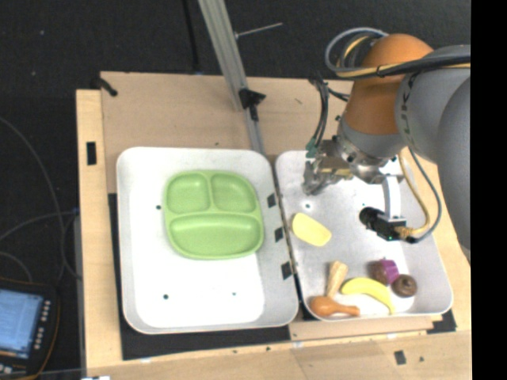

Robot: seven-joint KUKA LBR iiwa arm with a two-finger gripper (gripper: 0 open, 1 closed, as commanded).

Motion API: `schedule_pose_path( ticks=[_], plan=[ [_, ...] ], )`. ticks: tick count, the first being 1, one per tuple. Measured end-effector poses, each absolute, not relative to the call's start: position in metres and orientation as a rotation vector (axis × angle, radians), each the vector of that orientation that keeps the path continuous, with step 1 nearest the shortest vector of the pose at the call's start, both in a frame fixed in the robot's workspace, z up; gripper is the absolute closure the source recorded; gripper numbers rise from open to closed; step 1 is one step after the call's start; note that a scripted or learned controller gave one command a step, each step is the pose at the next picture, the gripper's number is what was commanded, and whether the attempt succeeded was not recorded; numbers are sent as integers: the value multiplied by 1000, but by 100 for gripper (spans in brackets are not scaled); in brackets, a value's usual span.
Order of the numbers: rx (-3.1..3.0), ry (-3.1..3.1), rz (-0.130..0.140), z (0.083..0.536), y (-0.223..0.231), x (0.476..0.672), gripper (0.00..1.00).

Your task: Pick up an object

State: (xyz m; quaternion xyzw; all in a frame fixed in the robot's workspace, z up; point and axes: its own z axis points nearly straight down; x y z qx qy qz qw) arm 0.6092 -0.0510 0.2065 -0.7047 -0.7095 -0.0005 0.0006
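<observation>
Hovering over right bin's (pixel 420 212) far-left corner, jaws (pixel 315 182) point down w/ nothing visibly held; open or closed can't be told. Yellow piece (pixel 311 230) lies just below, other toy foods along near edge.

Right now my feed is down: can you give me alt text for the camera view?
The gripper hangs over the far left corner of the right bin, above a pale yellow wedge, with a banana, a purple piece and an orange piece along the near edge. The left bin holds a green divided plate.
</observation>
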Motion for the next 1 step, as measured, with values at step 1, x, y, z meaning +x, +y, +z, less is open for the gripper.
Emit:
schedule_pose_path(
  ticks=[1],
  plan=[
    [-2218,-2226,-3,220,-9,612,100]
  ],
)
